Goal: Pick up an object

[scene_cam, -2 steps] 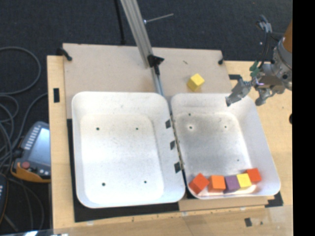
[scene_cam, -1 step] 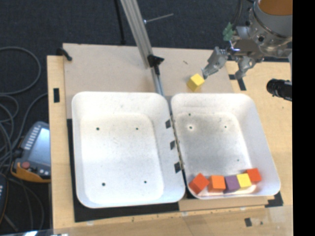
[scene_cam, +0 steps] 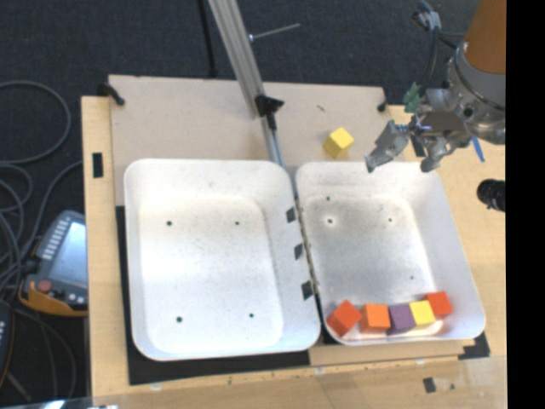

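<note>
I see five small blocks lined up along the lower edge of the right bin (scene_cam: pixel 426 220), in the lower right of the frame: an orange-red block (scene_cam: pixel 345 317) at the left end, tilted up against the bin's corner, then an orange block (scene_cam: pixel 376 315), a purple block (scene_cam: pixel 401 317), a yellow block (scene_cam: pixel 422 313) and a red-orange block (scene_cam: pixel 439 304) at the right end. They sit touching or nearly touching one another, pressed against the bin's raised rim, which crowds any approach from the near side.

A sixth piece, a yellow cube (scene_cam: pixel 339 141), lies outside both bins on the bare bench board (scene_cam: pixel 187 113), just above the right bin's upper left corner and near the foot of a slanted aluminium post (scene_cam: pixel 238 45) that rises toward the top centre of the frame.

The gripper (scene_cam: pixel 402 154) hangs over the upper right rim of the right bin, well apart from the row of blocks and to the right of the yellow cube. I see its two fingers spread apart with nothing between them.

The left bin (scene_cam: pixel 204 254) fills the centre left, touching the right bin along a seam with small dark clips. At the far left edge, on the dark floor, lie black cables (scene_cam: pixel 34 135) and a handheld control pendant (scene_cam: pixel 60 258).
</note>
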Controlling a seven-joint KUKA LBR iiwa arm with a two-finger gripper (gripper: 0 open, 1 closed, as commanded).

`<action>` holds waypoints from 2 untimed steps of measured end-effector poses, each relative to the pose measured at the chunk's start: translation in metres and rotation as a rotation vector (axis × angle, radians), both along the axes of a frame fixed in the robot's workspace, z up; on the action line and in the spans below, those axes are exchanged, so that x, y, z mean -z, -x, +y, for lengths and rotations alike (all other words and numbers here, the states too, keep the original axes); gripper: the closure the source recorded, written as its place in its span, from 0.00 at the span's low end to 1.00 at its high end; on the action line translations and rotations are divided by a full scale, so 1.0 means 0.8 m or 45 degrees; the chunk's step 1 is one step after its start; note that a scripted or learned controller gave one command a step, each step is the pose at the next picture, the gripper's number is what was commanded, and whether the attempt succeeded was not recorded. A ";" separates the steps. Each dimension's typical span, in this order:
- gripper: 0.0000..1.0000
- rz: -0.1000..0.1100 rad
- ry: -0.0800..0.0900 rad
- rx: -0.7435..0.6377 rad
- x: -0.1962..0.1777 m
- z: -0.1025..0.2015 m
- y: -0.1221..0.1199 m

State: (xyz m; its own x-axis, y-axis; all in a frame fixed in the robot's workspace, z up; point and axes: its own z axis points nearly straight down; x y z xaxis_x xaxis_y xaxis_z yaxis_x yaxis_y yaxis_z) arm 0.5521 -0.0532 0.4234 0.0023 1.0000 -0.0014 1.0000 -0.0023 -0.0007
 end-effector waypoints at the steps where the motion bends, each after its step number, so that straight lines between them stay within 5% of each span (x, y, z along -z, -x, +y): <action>1: 0.00 -0.001 -0.001 0.001 0.021 0.001 0.053; 2: 0.00 -0.002 0.001 -0.008 0.053 0.014 -0.045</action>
State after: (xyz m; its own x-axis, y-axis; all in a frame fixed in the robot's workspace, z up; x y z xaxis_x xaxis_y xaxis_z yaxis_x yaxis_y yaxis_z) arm 0.5881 -0.0421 0.3812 -0.0038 1.0000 -0.0020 1.0000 0.0038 0.0006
